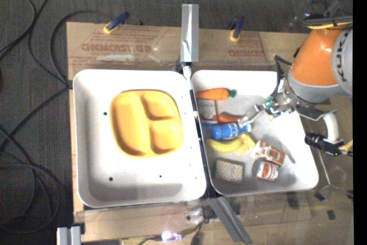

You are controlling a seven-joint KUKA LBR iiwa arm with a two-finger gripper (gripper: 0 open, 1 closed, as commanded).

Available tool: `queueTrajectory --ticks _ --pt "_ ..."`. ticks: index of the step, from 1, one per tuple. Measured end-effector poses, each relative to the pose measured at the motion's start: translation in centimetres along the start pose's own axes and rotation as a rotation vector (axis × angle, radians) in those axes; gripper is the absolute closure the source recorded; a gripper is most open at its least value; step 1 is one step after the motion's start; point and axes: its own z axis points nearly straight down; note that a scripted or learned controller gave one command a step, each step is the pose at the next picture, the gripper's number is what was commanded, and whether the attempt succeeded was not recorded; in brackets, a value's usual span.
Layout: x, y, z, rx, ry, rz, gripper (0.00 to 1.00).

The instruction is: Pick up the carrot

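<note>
Carrot [215, 93] lay untouched in the right bin [304, 178], and the gripper [248, 121] hung nearby, its grip unclear.

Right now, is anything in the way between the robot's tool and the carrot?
Nothing visible blocks it. The carrot lies uncovered at the far end of the right bin. The tool hovers just near of it, above the blue bottle, with bare bin floor between.
</note>
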Motion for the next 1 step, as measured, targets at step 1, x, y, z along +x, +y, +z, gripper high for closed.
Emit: queueTrajectory --ticks 1 --pt "2.19 0.08 0.98 0.001 -0.001 -0.070 0.00"
